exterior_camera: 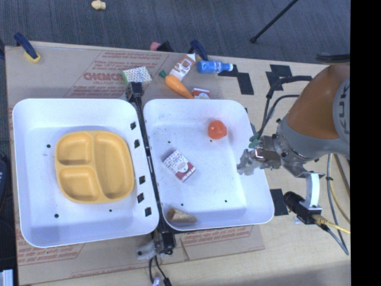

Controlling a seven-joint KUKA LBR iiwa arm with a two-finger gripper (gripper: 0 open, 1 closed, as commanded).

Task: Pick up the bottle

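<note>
The bottle (214,67) lies beyond the bins — well apart from the gripper (249,161); finger state unreadable.

The scene is lit brightly and evenly from above, with no hard shadows cast. The two white bins (196,213) are rendered close to overexposed, and detail in their floors is washed out; soft grey shading is seen only along their inner walls. A faint shadow is thrown beside the yellow tray (94,165). A mild sheen is seen on the orange band of the arm (318,109). The picture is low in resolution and slightly soft throughout; small print on the desk (119,70) is smeared. The dark carpet (178,11) at the top is grainy.
</note>
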